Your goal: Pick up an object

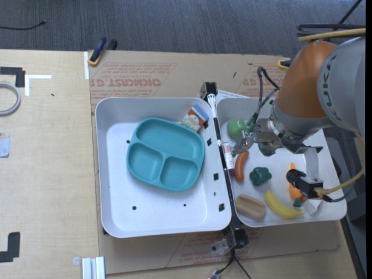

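Right bin (pixel 334 211): claw (pixel 249 141) just above red sausage (pixel 240 165), green ball (pixel 235 127) beside; finger state unclear

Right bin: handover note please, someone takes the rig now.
Gripper: low in the right bin, over the sausage, beside the green ball. Nothing visibly between its fingers; open or shut not readable.
Right bin also holds broccoli, banana, bread roll and an orange piece.
Left bin: teal tray, small packet at its far edge.
Done: arm in position. Left: grasp and lift one object.
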